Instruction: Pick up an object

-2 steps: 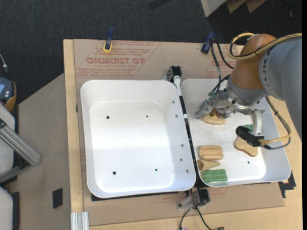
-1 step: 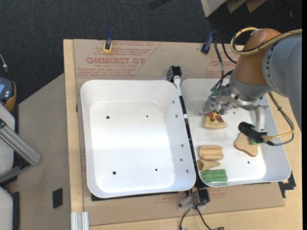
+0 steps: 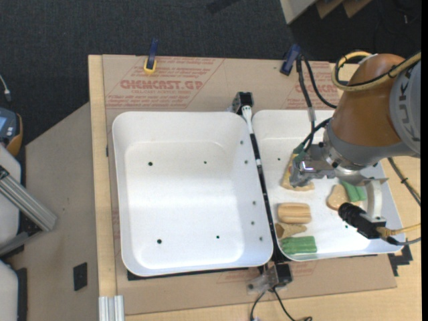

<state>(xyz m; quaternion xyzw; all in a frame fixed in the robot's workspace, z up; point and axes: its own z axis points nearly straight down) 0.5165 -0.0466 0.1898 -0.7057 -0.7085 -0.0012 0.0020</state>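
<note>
Gripper [image 3: 302,168] low over tan flat piece [image 3: 297,179], right bin [image 3: 274,129] left edge | opening: cannot tell (arm hides it) | step: reaching | next: close, lift.

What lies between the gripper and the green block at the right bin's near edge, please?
In the camera view, a tan bread roll lies between the gripper and the green block, with a small brown piece beside it.

Non-task surroundings at the bench

A brown cardboard sheet [image 3: 200,75] is laid under the bins, held by a yellow clamp [image 3: 151,64] and a blue clamp [image 3: 290,57]; dark carpet [image 3: 80,19] is seen beyond.
</note>
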